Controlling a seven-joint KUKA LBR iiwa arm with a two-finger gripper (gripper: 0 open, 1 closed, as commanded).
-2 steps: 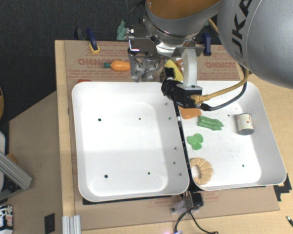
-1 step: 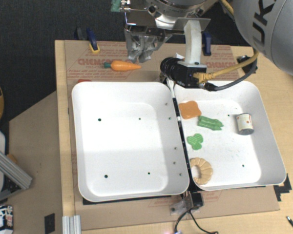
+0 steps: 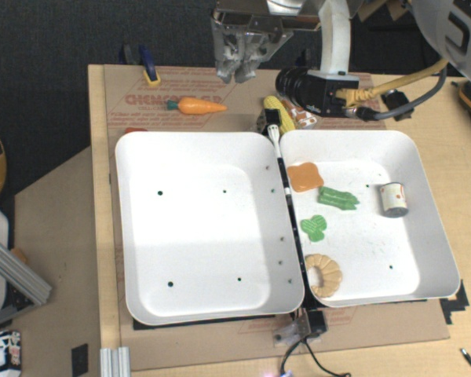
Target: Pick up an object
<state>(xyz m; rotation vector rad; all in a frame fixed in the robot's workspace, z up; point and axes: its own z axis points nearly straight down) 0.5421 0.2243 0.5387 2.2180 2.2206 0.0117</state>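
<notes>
The right bin (image 3: 424, 281) holds five small things. An orange slab (image 3: 304, 177) with rounded corners lies near its left wall; just below it to the right sits a dark green, knobbly piece (image 3: 337, 199), and under that a lighter green leafy piece (image 3: 314, 226). A tan ring (image 3: 323, 274) with a ridged surface, like a pastry, rests near the front left corner. A short grey can (image 3: 392, 199) lies on its side well apart, toward the right wall. The left bin (image 3: 141, 289) is a smooth, shallow white tray with rounded corners, touching the right bin along the middle. Behind it, on the brown surface (image 3: 102, 210), lies a carrot (image 3: 196, 106). The claw (image 3: 237, 63) hangs above the surface behind the bins, grasping nothing; whether it is spread or closed cannot be told.
</notes>
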